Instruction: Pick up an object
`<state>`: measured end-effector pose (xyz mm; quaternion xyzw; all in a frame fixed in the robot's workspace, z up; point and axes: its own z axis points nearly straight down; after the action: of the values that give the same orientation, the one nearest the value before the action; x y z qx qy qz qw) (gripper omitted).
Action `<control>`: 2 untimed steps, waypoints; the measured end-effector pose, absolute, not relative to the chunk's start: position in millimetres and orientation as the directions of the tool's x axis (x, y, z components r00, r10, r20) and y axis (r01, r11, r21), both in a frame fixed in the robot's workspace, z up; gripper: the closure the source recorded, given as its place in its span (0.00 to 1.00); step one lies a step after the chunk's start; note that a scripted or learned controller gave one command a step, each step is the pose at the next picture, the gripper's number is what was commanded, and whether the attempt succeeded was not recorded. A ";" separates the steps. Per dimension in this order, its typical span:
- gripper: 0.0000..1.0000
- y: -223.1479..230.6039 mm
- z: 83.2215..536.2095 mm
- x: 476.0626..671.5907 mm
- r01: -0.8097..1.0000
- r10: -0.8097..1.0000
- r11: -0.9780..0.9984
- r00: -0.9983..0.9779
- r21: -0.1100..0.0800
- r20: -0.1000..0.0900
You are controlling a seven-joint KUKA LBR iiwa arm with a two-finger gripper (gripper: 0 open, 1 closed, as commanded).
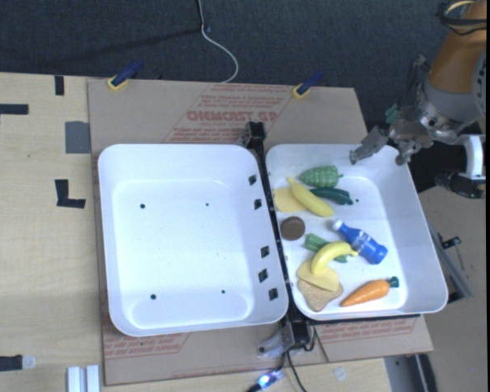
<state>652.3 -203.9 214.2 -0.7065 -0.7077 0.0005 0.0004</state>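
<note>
Hovering spread and unladen over the right bin's (408, 190) far corner, the tool (380, 150) overlooks a curved yellow banana (330, 256).

Orange carrot (365, 292); blue bottle (363, 242)

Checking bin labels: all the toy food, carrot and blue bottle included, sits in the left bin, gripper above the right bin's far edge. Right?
Wrong bin. The camera view shows the carrot, blue bottle and other toys in the right bin. The gripper is above that bin's far edge, as stated.
</note>
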 end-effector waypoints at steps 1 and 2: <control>0.00 -158.2 123.3 614.0 1.000 1.000 0.003 -0.003 -0.012 0.004; 0.00 -187.8 81.7 629.6 1.000 1.000 0.001 -0.001 -0.003 -0.001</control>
<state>629.6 -187.8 81.7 -0.7069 -0.7073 0.0015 0.0007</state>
